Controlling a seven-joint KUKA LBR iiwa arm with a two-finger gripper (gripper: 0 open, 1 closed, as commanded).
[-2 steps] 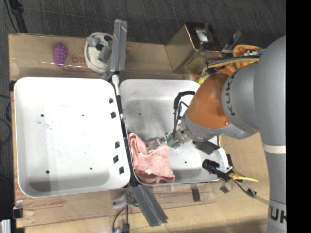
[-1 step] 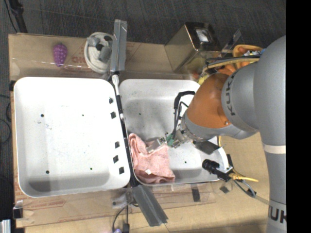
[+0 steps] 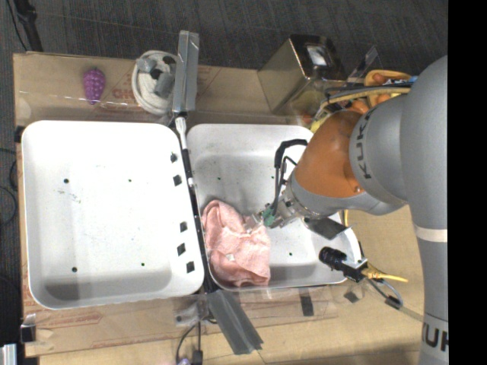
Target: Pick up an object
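Two white bins sit side by side on the bench [image 3: 53, 74]. In the right bin [image 3: 228, 147], a pink cloth [image 3: 236, 243] lies at the near left corner. The pincer [image 3: 268, 217] hangs just beside the cloth's right edge; I cannot tell how far apart it stands.

White letters reading "KUKA" are showing on the grey arm [image 3: 396, 150]. At the lower right, "KU" is appearing again on the arm.

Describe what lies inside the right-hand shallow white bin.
A crumpled pink cloth lies in the right white bin, with the pincer at its edge. The arm covers the bin's right part.
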